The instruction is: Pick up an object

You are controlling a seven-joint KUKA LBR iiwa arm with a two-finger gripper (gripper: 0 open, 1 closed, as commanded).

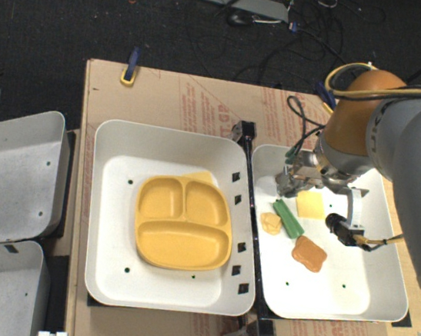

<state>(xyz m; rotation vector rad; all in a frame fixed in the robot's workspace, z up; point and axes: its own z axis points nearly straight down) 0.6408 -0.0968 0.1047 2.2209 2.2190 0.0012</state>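
The metal claw (292, 181) hangs over the right bin's (347, 299) far left corner; whether it is clenched I cannot tell. Just beside it lie a pale yellow block (311, 205), a green stick (289, 219) and an orange lump (309, 254). A glossy yellow divided tray (184, 224) sits in the left bin (114, 189).

The thick, smooth grey metal arm (419, 146) carries a rounded orange band (358, 114) above the wrist. Thin yellow and black cables (340, 77) loop over that band, higher up than the fingers.

The arm (402, 128) hides part of the right bin (378, 303) and runs off the right edge.
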